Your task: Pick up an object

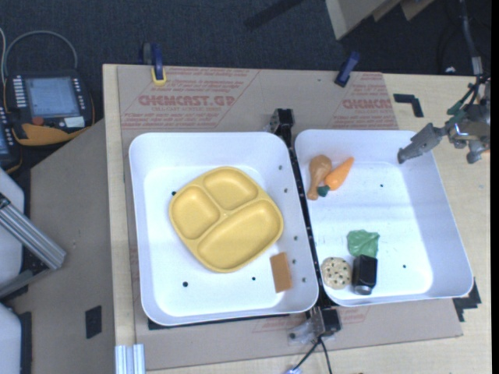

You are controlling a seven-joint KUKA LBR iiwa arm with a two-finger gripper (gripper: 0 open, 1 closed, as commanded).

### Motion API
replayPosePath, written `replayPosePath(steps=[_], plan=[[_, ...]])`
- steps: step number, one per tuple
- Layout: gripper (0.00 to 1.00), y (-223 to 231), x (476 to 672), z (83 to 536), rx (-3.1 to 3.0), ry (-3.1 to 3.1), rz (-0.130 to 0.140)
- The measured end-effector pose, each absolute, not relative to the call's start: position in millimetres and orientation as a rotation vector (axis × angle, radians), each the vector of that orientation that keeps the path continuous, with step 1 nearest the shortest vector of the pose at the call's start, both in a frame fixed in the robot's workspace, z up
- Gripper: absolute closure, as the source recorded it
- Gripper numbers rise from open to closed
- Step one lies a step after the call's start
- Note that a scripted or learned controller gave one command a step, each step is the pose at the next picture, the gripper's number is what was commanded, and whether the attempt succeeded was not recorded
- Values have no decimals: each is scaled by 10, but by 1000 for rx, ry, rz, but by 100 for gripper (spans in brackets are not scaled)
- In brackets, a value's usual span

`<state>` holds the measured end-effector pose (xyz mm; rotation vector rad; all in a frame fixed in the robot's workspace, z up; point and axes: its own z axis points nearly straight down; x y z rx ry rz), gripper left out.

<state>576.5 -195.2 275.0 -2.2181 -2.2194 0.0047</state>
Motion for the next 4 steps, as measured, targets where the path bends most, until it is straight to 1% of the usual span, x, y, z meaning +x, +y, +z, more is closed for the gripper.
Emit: replayPosePath(steps=[1, 2, 3, 4], plan=[[0, -1956, 5752, 2314, -2217, -2218, 6], [0, -1929, 5698, 1650, -2213, -2214, 9], [0, -1917, 5626, 1168, -2213, -2213, 8], [100, -1925, 5645, 1276, -2215, -2217, 6]])
